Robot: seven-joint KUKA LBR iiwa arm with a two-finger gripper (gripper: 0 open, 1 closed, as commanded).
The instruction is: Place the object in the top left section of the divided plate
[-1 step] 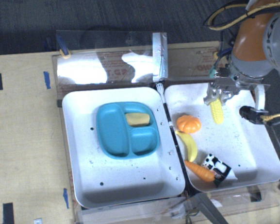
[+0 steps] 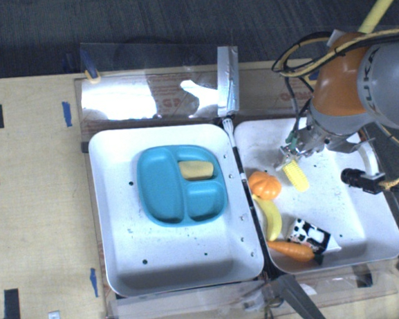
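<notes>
Divided plate (image 2: 167,186): blue, three sections, flat in the left bin. Tan oblong piece (image 2: 196,169) lies in its upper right section. Small yellow block (image 2: 296,176) (tilted) at the gripper tip, over the right bin.

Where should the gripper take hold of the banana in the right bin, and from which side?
Grip the banana across its narrow width near mid-length, coming straight down. It lies flat and curved, running top to bottom along the right bin's left wall. The orange fruit touches its upper end and the carrot its lower, so the middle is probably freest.
</notes>
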